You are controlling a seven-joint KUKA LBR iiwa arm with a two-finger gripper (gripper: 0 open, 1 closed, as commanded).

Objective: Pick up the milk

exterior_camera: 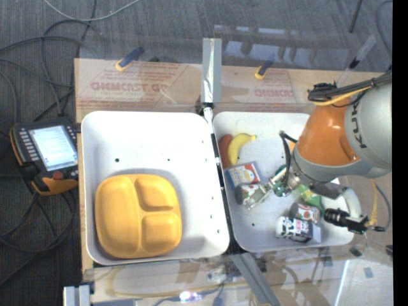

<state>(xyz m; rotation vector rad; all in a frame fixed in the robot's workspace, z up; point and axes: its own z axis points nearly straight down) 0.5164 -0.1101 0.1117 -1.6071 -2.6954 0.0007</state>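
My fingers (255, 197) hang low in the right bin (255, 231), at centre-right of the frame; whether they are wide or narrow I cannot tell. The milk (297, 228) (black-and-white carton, on its side) lies near the lower right, apart from me. The yellow tray (138, 215) sits in the left bin (127, 132), clear of my reach.

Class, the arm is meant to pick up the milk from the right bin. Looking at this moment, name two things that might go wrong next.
1. The milk carton lies on its side near the bin's front edge, so a grasp from above may slip off.
2. The tool hangs over the small boxes instead, with the banana close by; closing there would likely catch the wrong item.
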